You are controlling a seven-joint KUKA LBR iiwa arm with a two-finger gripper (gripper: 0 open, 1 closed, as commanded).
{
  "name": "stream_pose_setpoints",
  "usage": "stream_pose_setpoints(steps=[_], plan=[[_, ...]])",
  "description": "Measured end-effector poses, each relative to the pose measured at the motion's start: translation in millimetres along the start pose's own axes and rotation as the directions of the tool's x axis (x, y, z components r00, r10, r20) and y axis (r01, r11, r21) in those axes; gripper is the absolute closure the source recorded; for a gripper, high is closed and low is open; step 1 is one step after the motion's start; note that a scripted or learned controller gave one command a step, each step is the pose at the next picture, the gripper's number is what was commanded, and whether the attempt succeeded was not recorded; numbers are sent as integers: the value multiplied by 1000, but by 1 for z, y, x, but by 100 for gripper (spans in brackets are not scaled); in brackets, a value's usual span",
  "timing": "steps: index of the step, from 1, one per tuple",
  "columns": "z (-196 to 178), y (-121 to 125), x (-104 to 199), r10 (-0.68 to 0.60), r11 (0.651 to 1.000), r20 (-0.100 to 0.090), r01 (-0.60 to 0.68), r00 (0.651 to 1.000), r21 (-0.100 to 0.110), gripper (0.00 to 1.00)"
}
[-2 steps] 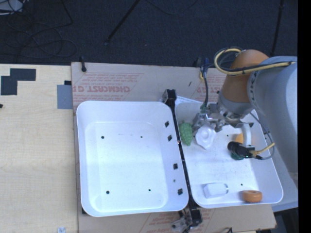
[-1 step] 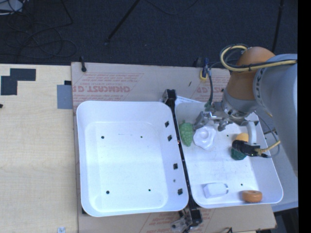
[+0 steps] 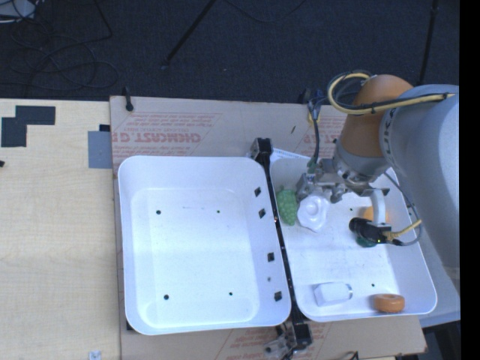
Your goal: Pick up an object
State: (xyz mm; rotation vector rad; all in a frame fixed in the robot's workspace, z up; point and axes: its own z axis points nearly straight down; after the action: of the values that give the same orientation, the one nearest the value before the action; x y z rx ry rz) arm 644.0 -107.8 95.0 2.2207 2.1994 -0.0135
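My gripper (image 3: pixel 321 188) hangs low over the upper left part of the right bin (image 3: pixel 420 287), at the end of the grey arm with its orange band. Just below it lies a white crumpled lump (image 3: pixel 313 213), touching or very near the gripper's tip. A green knobbly object (image 3: pixel 287 205) rests beside the lump, against the bin's left wall. Whether anything sits between the jaws is hidden by the wrist.
A white rounded block (image 3: pixel 332 292) and an orange disc (image 3: pixel 388 302) lie near the right bin's front edge. A small orange piece (image 3: pixel 367 214) peeks out right of the gripper. The left bin (image 3: pixel 131 201) adjoins across a black divider (image 3: pixel 271 231).
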Motion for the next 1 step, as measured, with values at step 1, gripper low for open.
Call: stream_pose_setpoints(steps=[1], plan=[[1,1,8,1,1000,10,-1,1000,-5,0]])
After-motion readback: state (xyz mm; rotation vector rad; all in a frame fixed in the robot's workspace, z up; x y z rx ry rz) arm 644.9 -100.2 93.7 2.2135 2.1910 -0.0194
